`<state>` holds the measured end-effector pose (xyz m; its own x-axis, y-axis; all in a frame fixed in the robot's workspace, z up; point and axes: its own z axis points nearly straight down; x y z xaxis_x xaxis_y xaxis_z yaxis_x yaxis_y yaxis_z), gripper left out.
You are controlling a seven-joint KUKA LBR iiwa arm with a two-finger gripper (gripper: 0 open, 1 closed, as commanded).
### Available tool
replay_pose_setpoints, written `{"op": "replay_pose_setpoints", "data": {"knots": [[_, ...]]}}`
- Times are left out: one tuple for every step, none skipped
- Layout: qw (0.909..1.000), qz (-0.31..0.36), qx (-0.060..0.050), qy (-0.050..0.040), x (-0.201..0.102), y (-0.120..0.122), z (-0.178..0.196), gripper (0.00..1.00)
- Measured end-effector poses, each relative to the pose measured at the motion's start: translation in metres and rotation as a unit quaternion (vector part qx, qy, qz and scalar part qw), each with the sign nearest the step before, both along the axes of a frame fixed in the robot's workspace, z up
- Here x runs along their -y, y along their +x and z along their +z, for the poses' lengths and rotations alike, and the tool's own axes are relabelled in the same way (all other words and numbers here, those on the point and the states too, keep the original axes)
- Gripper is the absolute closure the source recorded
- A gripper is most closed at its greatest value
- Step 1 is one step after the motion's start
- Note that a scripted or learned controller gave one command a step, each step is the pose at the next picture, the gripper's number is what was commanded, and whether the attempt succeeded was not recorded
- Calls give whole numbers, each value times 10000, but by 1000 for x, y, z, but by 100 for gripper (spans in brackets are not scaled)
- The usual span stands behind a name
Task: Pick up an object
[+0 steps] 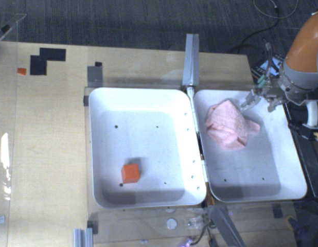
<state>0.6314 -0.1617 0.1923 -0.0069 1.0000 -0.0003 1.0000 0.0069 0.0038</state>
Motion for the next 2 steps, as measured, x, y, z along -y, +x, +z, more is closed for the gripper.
{"op": "replay_pose_setpoints", "data": {"knots": [[9990, 438, 37, -10, -8, 3, -94, 0], [9848, 1735, 23, -13, -43, 10, -91, 0]]}}
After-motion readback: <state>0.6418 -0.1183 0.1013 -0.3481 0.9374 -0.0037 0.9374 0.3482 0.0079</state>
